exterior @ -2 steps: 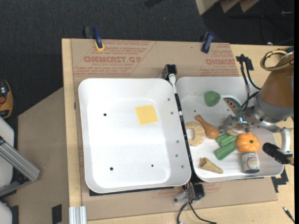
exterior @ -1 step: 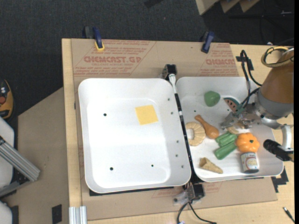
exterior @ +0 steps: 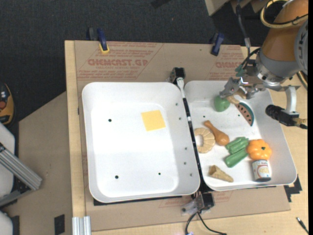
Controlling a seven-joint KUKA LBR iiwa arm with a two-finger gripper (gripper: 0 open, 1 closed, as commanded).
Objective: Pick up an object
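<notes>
Arm: I am seeing it reaching in from the right, over the far end of the right bin [exterior: 288, 173].
Gripper [exterior: 234, 93]: it is hanging low, right by a small green thing [exterior: 221, 104] (maybe a toy fruit). I cannot tell if it is touching it.
Jaws: I cannot tell if they are open or closed.
Right bin: a watermelon slice [exterior: 246, 112] is lying just beside the green thing. Nearer me, a drumstick [exterior: 216, 133], a round cracker [exterior: 205, 140], a green pepper [exterior: 236, 151], an orange pumpkin [exterior: 258, 149], a little can [exterior: 261, 170] and a cone [exterior: 220, 174] are sitting close together.
Left bin [exterior: 98, 180]: a yellow square [exterior: 153, 120] is lying flat by itself.
</notes>
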